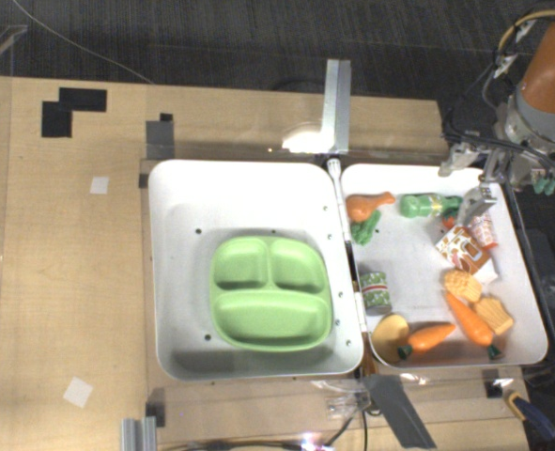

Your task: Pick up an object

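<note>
The two-finger metal gripper [477, 200] hangs at two o'clock in the right white bin [531, 341]; whether its fingers are apart or together I cannot tell. Just below it, at its six o'clock, lies a small red-and-white printed packet [460, 244], probably light, crinkly and slippery, best pinched across its narrow width.
</note>
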You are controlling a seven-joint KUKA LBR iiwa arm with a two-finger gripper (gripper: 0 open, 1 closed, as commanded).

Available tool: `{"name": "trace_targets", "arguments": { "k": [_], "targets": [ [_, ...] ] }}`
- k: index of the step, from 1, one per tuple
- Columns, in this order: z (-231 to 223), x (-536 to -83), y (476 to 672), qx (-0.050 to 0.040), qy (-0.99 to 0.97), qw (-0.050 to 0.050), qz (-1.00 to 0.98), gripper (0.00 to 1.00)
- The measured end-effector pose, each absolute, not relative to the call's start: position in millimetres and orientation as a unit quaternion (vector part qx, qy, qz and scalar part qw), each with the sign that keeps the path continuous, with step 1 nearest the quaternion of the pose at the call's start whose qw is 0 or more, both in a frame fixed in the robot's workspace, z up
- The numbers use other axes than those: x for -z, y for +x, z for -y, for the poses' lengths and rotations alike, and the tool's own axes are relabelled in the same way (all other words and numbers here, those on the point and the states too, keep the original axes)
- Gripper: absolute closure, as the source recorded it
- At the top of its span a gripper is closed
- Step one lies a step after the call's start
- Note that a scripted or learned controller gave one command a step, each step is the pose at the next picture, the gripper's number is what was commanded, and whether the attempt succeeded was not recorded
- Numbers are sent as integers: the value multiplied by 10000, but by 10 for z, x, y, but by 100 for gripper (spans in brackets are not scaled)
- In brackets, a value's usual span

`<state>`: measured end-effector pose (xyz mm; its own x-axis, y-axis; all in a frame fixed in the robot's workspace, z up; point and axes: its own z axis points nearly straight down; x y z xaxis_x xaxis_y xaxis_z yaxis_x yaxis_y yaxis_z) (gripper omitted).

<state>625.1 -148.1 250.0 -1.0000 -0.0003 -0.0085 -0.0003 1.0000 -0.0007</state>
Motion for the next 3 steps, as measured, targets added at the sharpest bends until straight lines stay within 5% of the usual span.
{"name": "trace_targets", "arguments": {
  "k": [1,2,3],
  "targets": [
    [1994,-1140,5842,-4,797,-4,-9968,0],
    [1666,-904,5160,15,1157,95,-9932,0],
    [1661,-1042,5215,26,1117,180,-9936,100]
  ]
}}
